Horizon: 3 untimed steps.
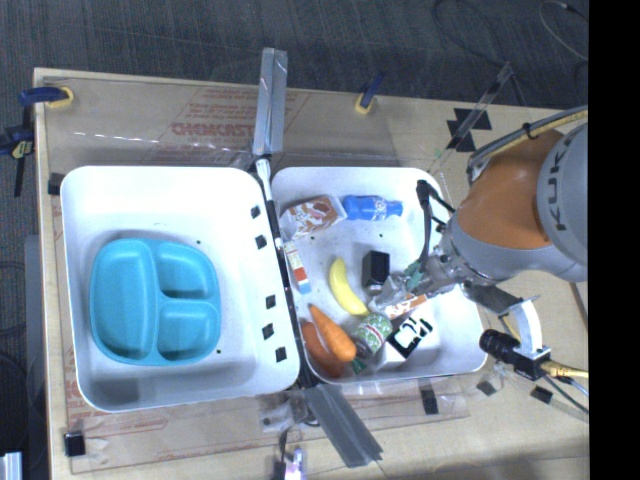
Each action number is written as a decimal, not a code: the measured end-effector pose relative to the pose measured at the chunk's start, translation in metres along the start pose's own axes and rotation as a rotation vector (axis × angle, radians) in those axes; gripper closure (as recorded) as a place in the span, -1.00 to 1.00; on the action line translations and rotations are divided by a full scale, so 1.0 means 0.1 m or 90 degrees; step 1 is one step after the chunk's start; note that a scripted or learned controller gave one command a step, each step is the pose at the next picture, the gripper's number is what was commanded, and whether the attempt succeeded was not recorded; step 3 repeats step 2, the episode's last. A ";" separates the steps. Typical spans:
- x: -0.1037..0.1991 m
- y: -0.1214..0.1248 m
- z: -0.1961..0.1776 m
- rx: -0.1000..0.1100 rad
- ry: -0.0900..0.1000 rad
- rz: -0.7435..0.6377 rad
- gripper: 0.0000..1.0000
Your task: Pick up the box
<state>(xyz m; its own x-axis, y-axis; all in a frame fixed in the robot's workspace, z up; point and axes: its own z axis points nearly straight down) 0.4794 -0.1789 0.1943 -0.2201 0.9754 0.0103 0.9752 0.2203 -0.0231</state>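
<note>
In the right bin [440, 353], a small black box [376, 266] stands near the middle, just right of a banana [345, 288]. A narrow red-and-white box [293, 264] lies along the bin's left wall. My gripper [405, 290] reaches in from the right and hangs low over the bin, just right of and slightly below the black box. Its tip sits among a cluttered patch above a green can [375, 332]. I see nothing clearly held.
The right bin also holds a carrot [330, 337], a brown snack packet [311, 213], a blue packet [372, 207] and a black-and-white patterned piece [410, 336]. A blue divided tray [155, 300] lies in the left bin [80, 193]. The arm's orange band [505, 203] overhangs the right rim.
</note>
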 end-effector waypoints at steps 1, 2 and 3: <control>0.00 0.00 0.00 0.000 0.000 0.000 -1.00; 0.73 0.17 0.00 -0.009 -0.005 -0.078 -1.00; 0.73 0.17 0.00 -0.009 -0.005 -0.078 -1.00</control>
